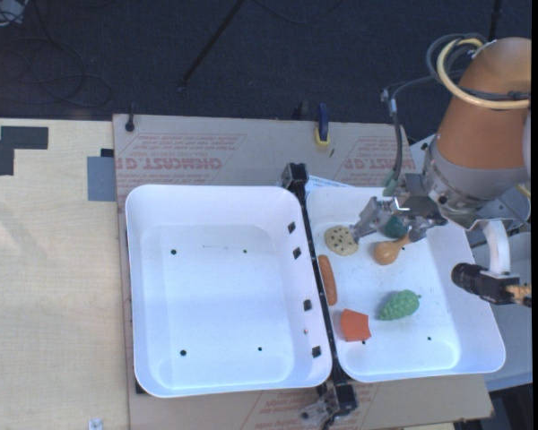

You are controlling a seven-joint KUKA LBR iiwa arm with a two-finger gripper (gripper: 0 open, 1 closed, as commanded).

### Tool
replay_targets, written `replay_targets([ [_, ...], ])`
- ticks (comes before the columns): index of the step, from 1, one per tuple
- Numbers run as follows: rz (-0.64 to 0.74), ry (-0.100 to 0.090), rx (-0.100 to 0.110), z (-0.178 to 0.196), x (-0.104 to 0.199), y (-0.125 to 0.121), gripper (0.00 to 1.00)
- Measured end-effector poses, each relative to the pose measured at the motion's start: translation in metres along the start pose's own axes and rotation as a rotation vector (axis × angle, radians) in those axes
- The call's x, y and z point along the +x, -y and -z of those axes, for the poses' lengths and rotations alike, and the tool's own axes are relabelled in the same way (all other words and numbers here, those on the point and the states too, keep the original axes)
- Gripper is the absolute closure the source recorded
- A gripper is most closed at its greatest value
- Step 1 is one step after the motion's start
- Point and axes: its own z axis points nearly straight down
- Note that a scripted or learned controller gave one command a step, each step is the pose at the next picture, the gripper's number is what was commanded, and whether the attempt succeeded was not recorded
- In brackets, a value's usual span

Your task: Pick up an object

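My gripper hovers over the upper part of the right bin, open, with its grey fingers spread apart. Just below it lies a yellow-orange pear-shaped toy, and a small teal thing shows between the fingers; whether it is touched I cannot tell. A round beige cookie with dark dots lies just left of the left finger. Further down are an orange sausage along the bin's left wall, a red-orange block and a green grape bunch.
The left bin stands beside the right one, parted by a black clamp strip. The arm's grey and orange body looms over the right bin's upper right corner. A black fixture sits at the right rim.
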Motion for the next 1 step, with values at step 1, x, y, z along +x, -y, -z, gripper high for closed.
replay_targets([
  [1, 0.000, 0.001, -0.015, 0.1666, -0.0393, 0.0132, 0.00],
])
